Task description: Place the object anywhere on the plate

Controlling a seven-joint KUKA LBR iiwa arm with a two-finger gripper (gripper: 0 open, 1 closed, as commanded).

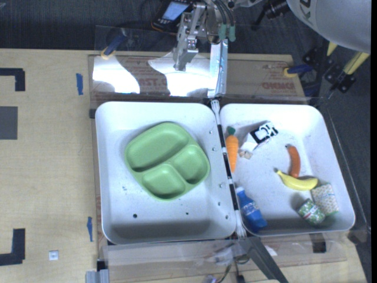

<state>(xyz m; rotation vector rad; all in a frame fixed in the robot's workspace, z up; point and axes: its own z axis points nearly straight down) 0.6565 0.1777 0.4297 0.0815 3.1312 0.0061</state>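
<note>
A green three-compartment plate (168, 160) lies in the left bin (112, 217). The right bin (330, 134) holds a carrot (232, 152), a banana (297, 181), a reddish sausage (293, 158), a blue bottle (250, 208), a black-and-white box (263, 132), a green can (311, 212) and a patterned cup (327, 198). My gripper (198, 75) hangs high above the bins' far edge, near the divider. It is open, with nothing between its fingers (185, 50).
A central divider (221, 158) separates the two bins. Clear plastic sheeting and a cardboard strip (265, 84) lie behind the bins. The wooden bench (47, 158) stretches to the left.
</note>
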